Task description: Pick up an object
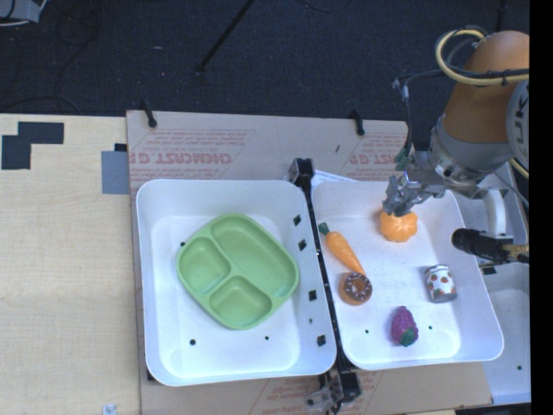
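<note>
Now | jaws (403, 204) touching orange fruit (397, 226); roundish, long axis unclear

Orange fruit (398, 226): round, far part of right bin (484, 335). Carrot (343, 251): lying diagonally. Donut (355, 288): flat, chocolate-topped. Grapes (403, 325): purple, near edge. Small jar (440, 284): right side.

— The bins (164, 232)?
— Smooth white plastic, faintly glossy.
— The green tray (238, 271)?
— Matt plastic.
— Underneath?
— Printed brown cardboard (242, 150) on a pale wood-look surface (60, 258).
— The end effector (402, 199)?
— Dull grey metal.
</note>
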Available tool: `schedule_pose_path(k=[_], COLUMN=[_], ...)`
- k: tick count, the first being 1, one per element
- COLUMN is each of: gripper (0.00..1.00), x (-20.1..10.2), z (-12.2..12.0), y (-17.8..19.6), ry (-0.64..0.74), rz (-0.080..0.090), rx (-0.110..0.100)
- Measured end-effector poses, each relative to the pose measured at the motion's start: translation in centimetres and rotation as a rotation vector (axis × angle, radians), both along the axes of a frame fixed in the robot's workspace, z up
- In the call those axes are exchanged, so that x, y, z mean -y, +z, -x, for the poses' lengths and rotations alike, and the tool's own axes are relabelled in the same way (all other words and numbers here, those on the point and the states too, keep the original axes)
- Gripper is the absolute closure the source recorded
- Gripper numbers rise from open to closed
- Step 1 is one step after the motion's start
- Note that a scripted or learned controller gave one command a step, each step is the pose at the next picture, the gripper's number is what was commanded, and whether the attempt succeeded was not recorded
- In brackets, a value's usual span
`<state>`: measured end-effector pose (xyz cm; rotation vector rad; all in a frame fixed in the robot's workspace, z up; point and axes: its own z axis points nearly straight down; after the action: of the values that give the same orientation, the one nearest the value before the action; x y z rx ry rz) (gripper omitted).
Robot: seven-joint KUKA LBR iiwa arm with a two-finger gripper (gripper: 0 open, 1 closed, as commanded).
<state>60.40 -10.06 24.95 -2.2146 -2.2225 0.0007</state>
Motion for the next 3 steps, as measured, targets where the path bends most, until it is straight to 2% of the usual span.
schedule_pose_path(k=[1,2,3], gripper=[1.0,1.0,1.0], x=[-4.9,-9.8,-14.7], z=[2.1,3.9,6.4], y=[-1.5,-0.8,-2.3], ry=[0.0,0.0,0.0], rz=[0.0,0.001,0.001], rx=[-0.003,-0.002,-0.004])
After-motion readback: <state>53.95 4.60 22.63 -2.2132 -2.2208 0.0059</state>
